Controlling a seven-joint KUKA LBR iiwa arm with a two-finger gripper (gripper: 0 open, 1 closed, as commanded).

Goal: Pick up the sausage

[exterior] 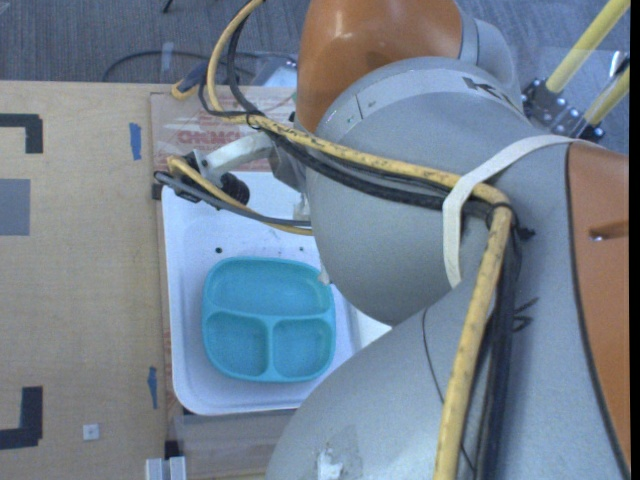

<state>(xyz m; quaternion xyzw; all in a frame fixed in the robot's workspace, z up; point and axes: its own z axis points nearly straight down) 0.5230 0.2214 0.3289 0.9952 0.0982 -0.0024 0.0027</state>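
Honestly can't tell the gripper's state: the grey arm [420,188] comes in from the right and its bulk sits over the wrist end, with the orange band [375,33] at the top. Can't tell where the sausage is either; the arm hides much of the bin area. Yellow cables [475,338] and black ones loop off the arm, out over the far-left corner of the white bin [185,298], and a white strap [470,183] ties them to the link. Edges: the bin's left wall runs just beside the wooden bench top [80,268], its near wall shows below the plate, and its right side goes under the arm. Open room: a bare strip of white floor between the plate and the left wall, and a wider bare patch from the plate up to the far wall, partly overhung by the cable loop. In the bin lies a teal divided plate [268,318], flat, close to the near wall, its right rim meeting the arm's outline; it has one wide compartment on the far side and two smaller ones on the near side, all showing plain teal. Blue tape tabs [135,140] sit on the bench by the bin's left edge, and a cardboard sheet with red lettering [200,133] lies past the far wall
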